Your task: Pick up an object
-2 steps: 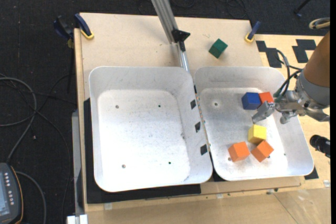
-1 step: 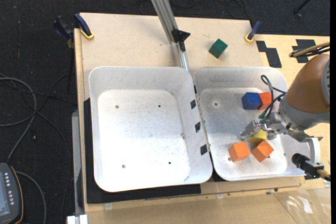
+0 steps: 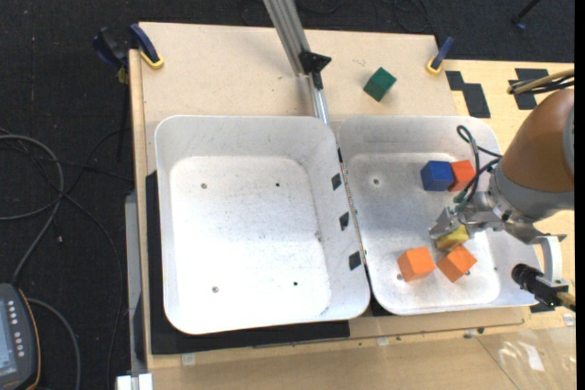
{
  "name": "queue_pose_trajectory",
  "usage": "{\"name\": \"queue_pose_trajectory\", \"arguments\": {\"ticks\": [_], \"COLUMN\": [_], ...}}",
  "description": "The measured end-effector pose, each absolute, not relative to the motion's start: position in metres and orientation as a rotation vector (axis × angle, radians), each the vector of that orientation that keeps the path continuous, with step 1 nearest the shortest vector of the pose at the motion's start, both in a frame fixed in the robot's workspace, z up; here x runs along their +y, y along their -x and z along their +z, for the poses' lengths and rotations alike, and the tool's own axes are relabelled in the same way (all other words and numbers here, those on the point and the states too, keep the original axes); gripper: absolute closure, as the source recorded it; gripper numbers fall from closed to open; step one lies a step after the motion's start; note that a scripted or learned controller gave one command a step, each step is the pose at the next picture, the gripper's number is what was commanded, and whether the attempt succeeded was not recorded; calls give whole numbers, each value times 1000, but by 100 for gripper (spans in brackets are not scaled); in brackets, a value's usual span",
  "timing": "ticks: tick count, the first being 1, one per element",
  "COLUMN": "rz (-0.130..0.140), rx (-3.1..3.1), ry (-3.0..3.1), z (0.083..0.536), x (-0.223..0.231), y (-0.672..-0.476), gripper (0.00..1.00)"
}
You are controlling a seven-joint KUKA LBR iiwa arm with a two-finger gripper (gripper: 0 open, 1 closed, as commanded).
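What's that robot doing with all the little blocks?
The robot arm reaches into the right bin from the right. Its hand sits low among the blocks, just above two orange blocks, with something small and yellowish at its tip. A blue block lies farther back, and a green block sits outside on the bench.

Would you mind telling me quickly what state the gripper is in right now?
Gripper: low in the right bin, with a small yellowish object at its tip; whether it is open, shut or holding that object cannot be told.
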State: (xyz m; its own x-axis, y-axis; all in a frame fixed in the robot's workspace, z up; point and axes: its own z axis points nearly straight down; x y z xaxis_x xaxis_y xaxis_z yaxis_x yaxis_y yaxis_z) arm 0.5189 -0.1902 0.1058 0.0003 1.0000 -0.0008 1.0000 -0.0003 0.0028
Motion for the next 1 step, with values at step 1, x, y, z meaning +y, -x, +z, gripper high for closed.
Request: {"name": "queue_pose_trajectory", "arguments": {"ticks": [1], "rz": [7], "rx": [2220], "ry": [-2208], "z": [199], "x": [-193], "y": [-568], "gripper": [100]}}
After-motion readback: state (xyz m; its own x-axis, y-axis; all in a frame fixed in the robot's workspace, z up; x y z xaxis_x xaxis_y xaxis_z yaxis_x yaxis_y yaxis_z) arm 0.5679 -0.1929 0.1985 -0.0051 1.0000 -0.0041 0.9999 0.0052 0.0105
